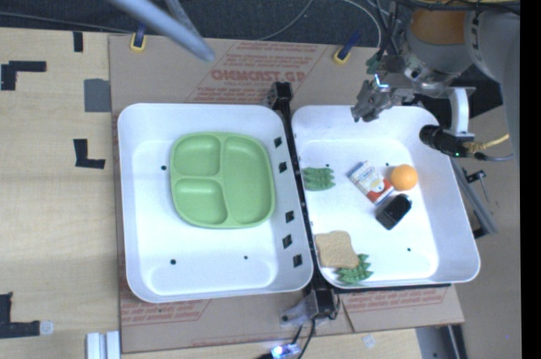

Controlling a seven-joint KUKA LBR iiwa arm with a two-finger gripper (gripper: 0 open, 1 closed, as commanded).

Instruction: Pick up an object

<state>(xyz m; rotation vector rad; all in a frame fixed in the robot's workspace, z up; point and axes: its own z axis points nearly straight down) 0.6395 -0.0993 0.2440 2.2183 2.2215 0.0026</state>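
Pincer (369, 110) over right bin's (439, 260) far rim, grip state unclear, items (394, 210) well apart

**Open floor and obstacles in two white bins**

Left bin (144, 264): mostly taken up by green divided plate (223, 180); bare strip along near edge. Right bin (452, 256): clutter mid-floor, with orange ball (404, 177), small carton (367, 178) and black block (393, 211) bunched together; green leafy piece (318, 177) near dividing wall; toast slice (335, 248) at near edge. Far strip and near right corner bare.
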